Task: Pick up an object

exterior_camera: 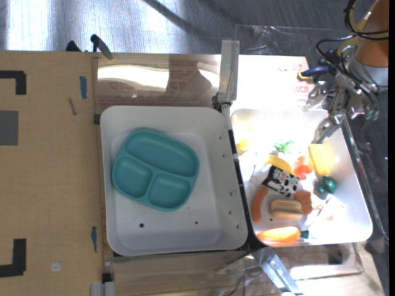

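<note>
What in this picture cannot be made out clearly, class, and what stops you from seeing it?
- Gripper: finger state lost in glare and wrist clutter.
- Arm: cut off by the top right corner.
- Green bit: too small to identify.
- Hot dog: partly covered by neighbouring toys in the right bin.

Robotics lab: taped bench (49,165), cabled arm (364,54), bins (117,227).

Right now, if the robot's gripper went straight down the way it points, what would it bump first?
Probably the yellow block toy, just below the metal two-finger gripper in the right white bin; depth is unclear.
</note>
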{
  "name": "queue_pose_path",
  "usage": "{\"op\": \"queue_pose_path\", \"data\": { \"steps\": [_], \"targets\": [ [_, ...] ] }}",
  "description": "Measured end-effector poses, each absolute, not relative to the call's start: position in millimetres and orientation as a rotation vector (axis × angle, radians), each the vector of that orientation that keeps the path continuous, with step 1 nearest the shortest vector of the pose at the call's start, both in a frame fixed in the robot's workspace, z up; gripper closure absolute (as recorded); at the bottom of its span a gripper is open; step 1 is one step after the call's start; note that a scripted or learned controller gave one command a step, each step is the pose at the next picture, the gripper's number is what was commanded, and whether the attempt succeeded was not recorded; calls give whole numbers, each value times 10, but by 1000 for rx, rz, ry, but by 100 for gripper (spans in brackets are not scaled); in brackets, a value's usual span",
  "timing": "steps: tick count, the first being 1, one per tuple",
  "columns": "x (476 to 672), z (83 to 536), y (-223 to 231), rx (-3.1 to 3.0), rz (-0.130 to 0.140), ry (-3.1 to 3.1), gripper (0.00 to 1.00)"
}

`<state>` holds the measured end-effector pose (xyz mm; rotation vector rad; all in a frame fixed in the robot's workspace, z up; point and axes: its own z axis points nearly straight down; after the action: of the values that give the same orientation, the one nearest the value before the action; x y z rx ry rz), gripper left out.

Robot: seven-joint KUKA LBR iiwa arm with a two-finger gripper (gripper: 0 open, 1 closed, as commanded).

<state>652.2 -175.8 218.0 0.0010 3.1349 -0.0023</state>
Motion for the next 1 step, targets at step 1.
{"op": "queue_pose_path", "data": {
  "steps": [1],
  "targets": [
    [6365,911,-1789,138,-1,3128,0]
  ]
}}
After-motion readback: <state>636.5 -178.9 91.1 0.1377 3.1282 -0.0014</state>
